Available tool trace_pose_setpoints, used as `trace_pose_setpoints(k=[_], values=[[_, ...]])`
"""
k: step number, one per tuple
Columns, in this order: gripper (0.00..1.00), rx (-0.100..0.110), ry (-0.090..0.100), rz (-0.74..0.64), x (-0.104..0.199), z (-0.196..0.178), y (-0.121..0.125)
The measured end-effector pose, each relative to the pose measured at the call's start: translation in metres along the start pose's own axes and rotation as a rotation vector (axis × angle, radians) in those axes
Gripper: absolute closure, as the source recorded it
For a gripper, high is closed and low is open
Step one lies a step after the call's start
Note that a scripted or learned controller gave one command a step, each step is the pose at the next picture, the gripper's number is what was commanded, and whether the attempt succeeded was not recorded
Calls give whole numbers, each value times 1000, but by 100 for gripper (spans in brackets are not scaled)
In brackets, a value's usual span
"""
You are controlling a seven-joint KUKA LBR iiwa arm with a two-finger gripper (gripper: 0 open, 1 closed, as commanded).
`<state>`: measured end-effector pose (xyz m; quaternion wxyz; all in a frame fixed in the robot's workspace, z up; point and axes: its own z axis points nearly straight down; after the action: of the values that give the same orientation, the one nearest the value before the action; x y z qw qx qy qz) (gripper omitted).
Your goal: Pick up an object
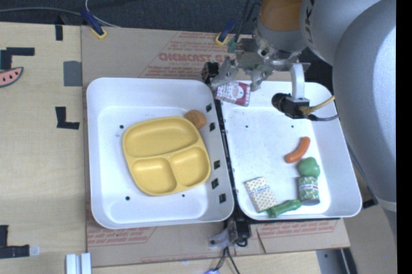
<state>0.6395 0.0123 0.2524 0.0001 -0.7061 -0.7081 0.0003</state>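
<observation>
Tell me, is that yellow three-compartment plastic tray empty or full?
Empty: the yellow divided tray shows bare compartments; a small brown item sits just outside its rim.

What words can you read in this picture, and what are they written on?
"CHEMCAST", in red print on the brown cardboard under the bins; the letters after it are hidden by the hand.
Fainter red print lower on the cardboard: too blurred to read.
Red carton at the hand: label too small to read.
Patterned box and green can in the right bin: labels too small to read.

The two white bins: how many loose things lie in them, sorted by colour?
Yellow: 1, the divided tray
Brown: 1, a round piece
Orange: 1, a sausage shape
Green: 3, pepper, can, pod
Patterned box: 1
Red-and-white carton under the gripper: 1
Total: 8
</observation>
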Motion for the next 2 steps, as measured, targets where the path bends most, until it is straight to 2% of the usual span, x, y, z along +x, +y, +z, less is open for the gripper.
trace_pose_setpoints(k=[1, 2], values=[[100, 0, -1, 3, -42, -9, 29], [100, 2, -2, 3, -75, 19, 28]])
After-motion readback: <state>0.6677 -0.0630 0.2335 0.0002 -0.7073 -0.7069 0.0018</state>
